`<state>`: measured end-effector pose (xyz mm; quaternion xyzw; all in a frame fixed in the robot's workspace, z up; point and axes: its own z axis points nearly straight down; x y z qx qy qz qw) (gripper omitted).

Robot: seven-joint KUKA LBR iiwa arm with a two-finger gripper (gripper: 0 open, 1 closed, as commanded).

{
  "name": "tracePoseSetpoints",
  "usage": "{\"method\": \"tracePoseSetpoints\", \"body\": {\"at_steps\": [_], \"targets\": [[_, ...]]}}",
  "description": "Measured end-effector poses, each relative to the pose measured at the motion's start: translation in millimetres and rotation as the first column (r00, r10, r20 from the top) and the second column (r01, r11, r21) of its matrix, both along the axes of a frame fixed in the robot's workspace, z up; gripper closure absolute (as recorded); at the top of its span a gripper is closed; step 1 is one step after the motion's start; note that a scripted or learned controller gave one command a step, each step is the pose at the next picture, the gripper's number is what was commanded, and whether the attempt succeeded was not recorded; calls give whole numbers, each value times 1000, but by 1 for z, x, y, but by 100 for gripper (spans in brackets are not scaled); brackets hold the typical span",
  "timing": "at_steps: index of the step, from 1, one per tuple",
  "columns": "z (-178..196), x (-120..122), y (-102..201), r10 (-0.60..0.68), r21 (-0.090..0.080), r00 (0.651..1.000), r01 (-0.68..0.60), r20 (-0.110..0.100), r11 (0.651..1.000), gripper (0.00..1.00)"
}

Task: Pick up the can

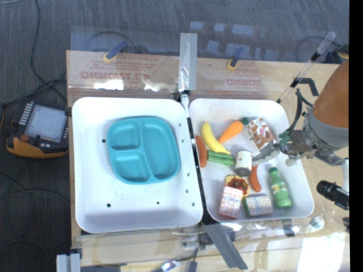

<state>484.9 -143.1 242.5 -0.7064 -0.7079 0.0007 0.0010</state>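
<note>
- White and lying on its side, the can (243, 162) sits near the middle of the right bin (295, 118), with its dark end cap turned toward the lower edge of the view.
- It touches the green stalk-like vegetable (220, 158) on its left, and a small carrot (255, 178) lies just below and to its right.
- The gripper (271, 150) reaches in from the right, low over the bin and just beside the can's right flank; nothing sits between its fingers, and I cannot tell whether they are apart or together (they blur into the grey metal behind).
- To do this step well, I judge the fingers should straddle the can across its short round width, not along its length, and come down squarely so the can does not roll away.
- Crowding is the risk: a slanted descent could nudge the small carrot or catch the printed pouch (261, 132) lying just above the gripper.
- Count, right bin: one can, one banana (212, 139), two orange carrots (the larger one (231, 131) lies near the banana), one reddish stick (202, 151) against the left wall, one green vegetable, one green bottle (278, 188), one pouch, and three small boxes (232, 202) along the lower edge.
- Count, left bin (91, 208): one teal divided plate (143, 149) with three compartments.
</note>
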Motion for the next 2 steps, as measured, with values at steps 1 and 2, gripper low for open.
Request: {"method": "tracePoseSetpoints", "body": {"at_steps": [1,2], "targets": [[28,51,-42,-1,-1,1000,1,2,1000,0],[30,89,-80,-66,-2,998,66,1,998,0]]}}
